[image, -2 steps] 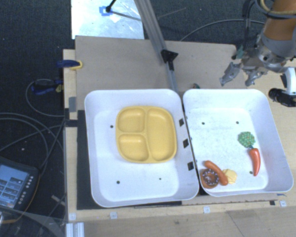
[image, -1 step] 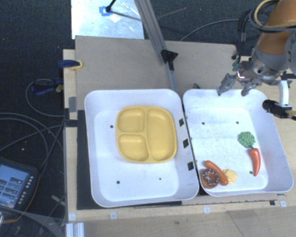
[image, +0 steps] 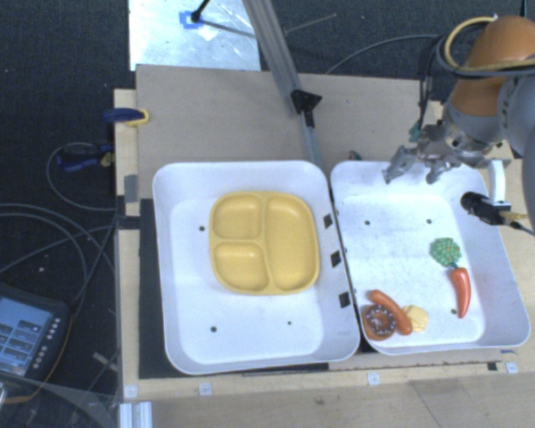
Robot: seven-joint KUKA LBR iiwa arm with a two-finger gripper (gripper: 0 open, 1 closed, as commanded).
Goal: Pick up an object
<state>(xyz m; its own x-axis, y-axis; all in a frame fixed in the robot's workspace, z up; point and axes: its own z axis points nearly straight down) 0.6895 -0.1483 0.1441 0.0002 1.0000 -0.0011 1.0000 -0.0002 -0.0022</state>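
Your nearest pick is the broccoli (image: 445, 251), lying in the right-hand bin (image: 401, 239) by its outer wall, with the carrot (image: 461, 291) just below it and the sausage (image: 390, 308), doughnut (image: 377, 322) and a small yellow piece (image: 416, 316) clustered toward the bin's lower rim. The gripper (image: 416, 168) hovers spread open and empty over the bin's upper edge, well apart from the broccoli (the yellow divided plate (image: 265, 242) sits in the other bin). Bring it straight down over the broccoli, keeping the fingers off the carrot and the bin wall

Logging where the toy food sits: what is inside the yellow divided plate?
The yellow plate, in the left bin, shows three bare compartments with no food in them. What lies beneath the plate is covered.
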